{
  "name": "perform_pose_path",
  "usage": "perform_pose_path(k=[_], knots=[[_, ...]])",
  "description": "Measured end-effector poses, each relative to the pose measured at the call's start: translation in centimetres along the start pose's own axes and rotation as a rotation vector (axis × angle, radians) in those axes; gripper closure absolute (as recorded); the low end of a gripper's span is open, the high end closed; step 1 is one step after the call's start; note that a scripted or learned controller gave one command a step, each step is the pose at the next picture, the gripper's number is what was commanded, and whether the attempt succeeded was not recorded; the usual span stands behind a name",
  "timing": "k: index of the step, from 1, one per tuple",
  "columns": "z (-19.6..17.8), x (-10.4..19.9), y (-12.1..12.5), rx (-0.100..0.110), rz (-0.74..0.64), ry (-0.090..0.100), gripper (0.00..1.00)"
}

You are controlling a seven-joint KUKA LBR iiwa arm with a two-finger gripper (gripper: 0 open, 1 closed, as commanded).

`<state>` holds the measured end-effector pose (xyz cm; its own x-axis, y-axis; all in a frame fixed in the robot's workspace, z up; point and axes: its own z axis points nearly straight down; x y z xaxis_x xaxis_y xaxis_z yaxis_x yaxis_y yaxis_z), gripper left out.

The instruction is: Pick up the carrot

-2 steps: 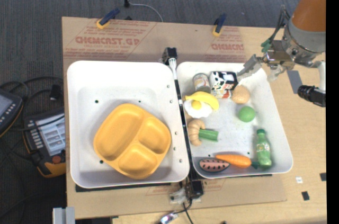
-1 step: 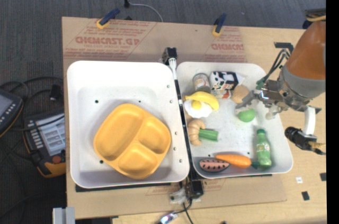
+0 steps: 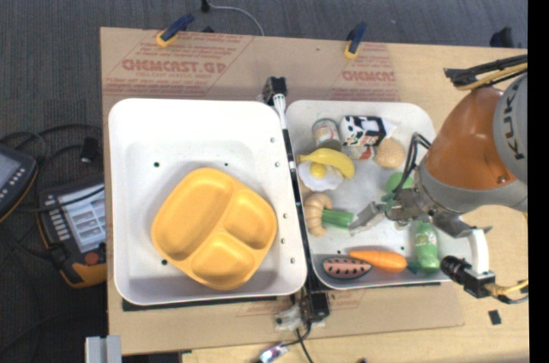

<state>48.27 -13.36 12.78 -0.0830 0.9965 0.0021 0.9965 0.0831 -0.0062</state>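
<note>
The carrot (image 3: 377, 258), orange with a tapered left end, lies flat near the front edge of the right bin (image 3: 300, 117). It sits between a watermelon slice (image 3: 346, 269) on its left and a green bottle (image 3: 423, 245) on its right. My gripper (image 3: 376, 214) hangs over the middle of the right bin, a little behind the carrot and apart from it. The grey arm with its orange band (image 3: 467, 151) covers the bin's right side.
The right bin also holds a banana (image 3: 330, 160), a fried egg (image 3: 316, 174), a cow-patterned toy (image 3: 360, 130), a small jar (image 3: 324, 130), a beige potato (image 3: 390, 153) and a green vegetable (image 3: 337, 218). A yellow divided plate (image 3: 214, 226) lies in the left bin (image 3: 137, 125).
</note>
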Motion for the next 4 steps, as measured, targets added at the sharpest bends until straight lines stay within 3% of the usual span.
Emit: perform_pose_path(k=[1,2,3,4], knots=[[4.1,-0.8,0.2,-0.005,-0.23,0.0,0.0],[4.1,-0.8,0.5,-0.015,0.309,0.002,0.0],[4.0,0.7,0.6,-0.019,-0.18,-0.015,0.0],[4.0,2.1,0.7,-0.02,0.148,-0.01,0.0]])
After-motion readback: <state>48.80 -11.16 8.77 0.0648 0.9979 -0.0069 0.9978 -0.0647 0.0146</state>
